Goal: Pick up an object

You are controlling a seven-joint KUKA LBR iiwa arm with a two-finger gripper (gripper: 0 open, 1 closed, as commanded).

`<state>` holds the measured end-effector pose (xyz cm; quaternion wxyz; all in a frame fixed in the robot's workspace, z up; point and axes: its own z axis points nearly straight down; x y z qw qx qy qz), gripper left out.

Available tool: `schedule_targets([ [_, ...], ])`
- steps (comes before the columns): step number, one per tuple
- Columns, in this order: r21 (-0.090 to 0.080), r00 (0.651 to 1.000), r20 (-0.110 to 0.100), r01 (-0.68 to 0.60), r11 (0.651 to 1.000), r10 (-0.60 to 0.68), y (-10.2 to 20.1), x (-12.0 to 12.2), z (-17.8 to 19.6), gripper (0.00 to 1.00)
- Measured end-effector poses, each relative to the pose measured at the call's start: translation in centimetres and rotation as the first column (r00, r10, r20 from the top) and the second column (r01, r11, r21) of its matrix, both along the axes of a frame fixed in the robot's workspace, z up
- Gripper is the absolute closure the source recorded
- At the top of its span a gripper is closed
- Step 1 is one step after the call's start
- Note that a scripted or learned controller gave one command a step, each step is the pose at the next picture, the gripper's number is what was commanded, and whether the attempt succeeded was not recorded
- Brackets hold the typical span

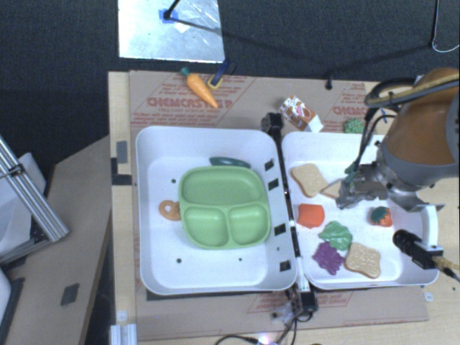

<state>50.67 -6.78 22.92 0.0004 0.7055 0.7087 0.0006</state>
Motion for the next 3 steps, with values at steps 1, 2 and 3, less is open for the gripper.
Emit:
schedule_targets([
  [1, 0.0, 1.0, 0.0, -0.002, 1.0, 0.002, 1.0, 0.4, 0.2, 1.0],
  [2, 0.0, 1.0, 0.0, -0.001, 1.0, 0.001, 0.8, 0.7, 0.4, 1.0],
  [3, -0.001, 1.0, 0.0, 0.004, 1.0, -0.004, -0.7, 0.4, -0.4, 1.0],
])
